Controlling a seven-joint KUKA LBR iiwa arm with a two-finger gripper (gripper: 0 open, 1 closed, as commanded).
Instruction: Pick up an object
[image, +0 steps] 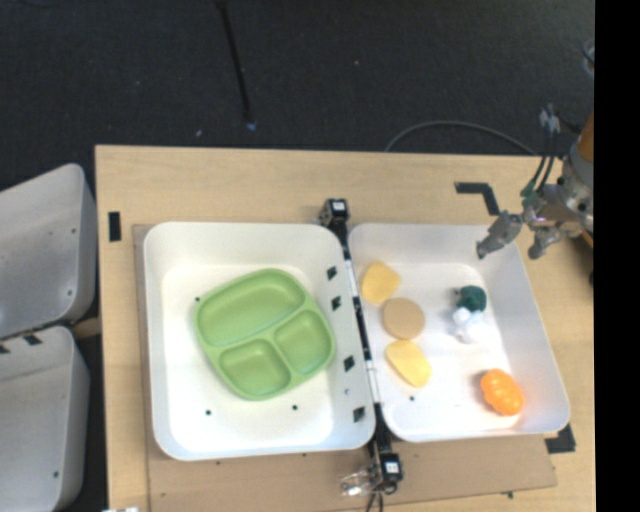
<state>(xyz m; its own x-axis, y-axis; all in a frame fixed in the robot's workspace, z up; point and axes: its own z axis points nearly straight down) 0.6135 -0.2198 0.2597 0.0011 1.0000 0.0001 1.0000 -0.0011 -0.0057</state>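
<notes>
Divided plate (264, 331) in left bin (165, 420); five small items in right bin (535, 330), tool (520, 236) over its far edge.

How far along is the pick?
Done: nothing picked. The gripper sits open at the right bin's far right corner with nothing between its fingers. In hand: nothing. Left: descend on and grasp one item. The green-and-white toy is nearest, with the orange piece, tan disc and two yellow pieces also lying loose in that bin.
</notes>
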